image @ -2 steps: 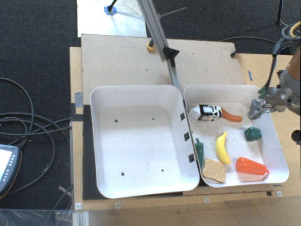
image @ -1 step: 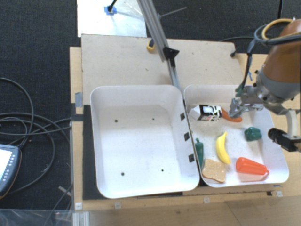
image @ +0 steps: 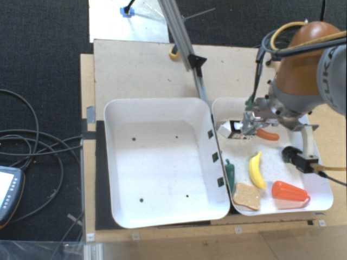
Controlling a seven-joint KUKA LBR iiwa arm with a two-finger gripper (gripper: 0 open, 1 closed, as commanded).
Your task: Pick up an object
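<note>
- Bench: a tan board (image: 146,69) carries two shallow white bins side by side. The left bin (image: 116,161) shows a bare floor with a few dark specks.
- A slanted metal pole (image: 179,26) crosses from the top centre down to the wall where the two bins meet, with a black clamp partway along it. It stands apart from the gripper, to its left.
- Loose black cables (image: 32,140) lie on the dark floor at far left, beside the corner of a tablet-like device (image: 8,191).
- The arm (image: 306,64) comes in from the right, its orange band above the wrist, and overhangs the back of the right bin (image: 325,199), hiding part of that bin's floor.
- Gripper (image: 250,128): low over the back-left part of the right bin. The metal fingers are small and cluttered against the bin; cannot tell how far apart they stand, nor whether anything sits between them.
- An orange sausage-shaped piece (image: 268,135) lies just beside the gripper, on its right; contact not clear.
- Right bin, forward half: yellow banana (image: 256,170) in the middle, green pepper-like piece (image: 230,173) against the left wall, slice of toast (image: 247,196) at front, red-orange carrot-like piece (image: 290,193) at front right.
- A black fitting with a cable (image: 299,159) sits over the bin's right side.
</note>
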